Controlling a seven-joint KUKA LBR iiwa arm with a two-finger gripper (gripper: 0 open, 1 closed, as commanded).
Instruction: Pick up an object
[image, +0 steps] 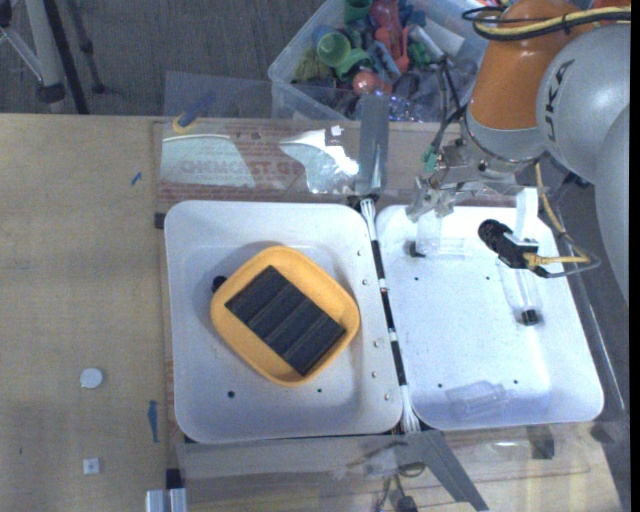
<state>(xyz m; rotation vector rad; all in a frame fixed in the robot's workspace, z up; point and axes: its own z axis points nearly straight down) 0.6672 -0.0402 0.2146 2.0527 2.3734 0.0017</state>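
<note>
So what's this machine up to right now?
A grey and orange robot arm reaches in over two white bins. Its gripper hangs above the far corner of the right bin, with nothing between its fingers. The only big object, a yellow block with dark panels, lies untouched in the left bin. So nothing has been picked up yet.

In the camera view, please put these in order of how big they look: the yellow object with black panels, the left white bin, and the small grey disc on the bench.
1. Left white bin, largest.
2. Yellow object, lying inside that bin.
3. Grey disc, by far the smallest.
</note>
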